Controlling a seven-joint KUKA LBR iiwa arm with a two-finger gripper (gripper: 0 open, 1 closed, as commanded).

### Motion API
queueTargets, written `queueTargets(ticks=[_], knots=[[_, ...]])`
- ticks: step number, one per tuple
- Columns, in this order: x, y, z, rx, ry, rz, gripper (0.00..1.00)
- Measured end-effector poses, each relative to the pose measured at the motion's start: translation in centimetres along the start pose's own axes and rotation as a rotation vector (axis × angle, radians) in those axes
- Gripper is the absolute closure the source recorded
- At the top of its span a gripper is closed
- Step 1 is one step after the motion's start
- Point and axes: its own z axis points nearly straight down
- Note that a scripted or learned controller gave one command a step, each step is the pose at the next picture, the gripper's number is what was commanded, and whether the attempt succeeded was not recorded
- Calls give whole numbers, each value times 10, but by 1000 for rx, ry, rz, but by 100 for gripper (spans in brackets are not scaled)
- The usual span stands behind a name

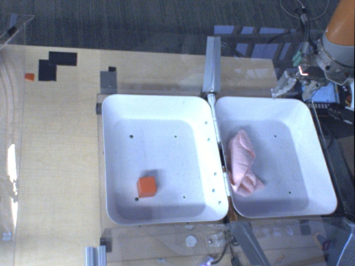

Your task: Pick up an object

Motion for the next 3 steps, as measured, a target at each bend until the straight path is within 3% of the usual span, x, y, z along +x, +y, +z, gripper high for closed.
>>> queueTargets(ticks=[1,2,3], knots=[[8,-4,112,1,1,57,0],[24,-29,168,-2,1,-59,0],[59,-41,191,-9,0,-114,0]])
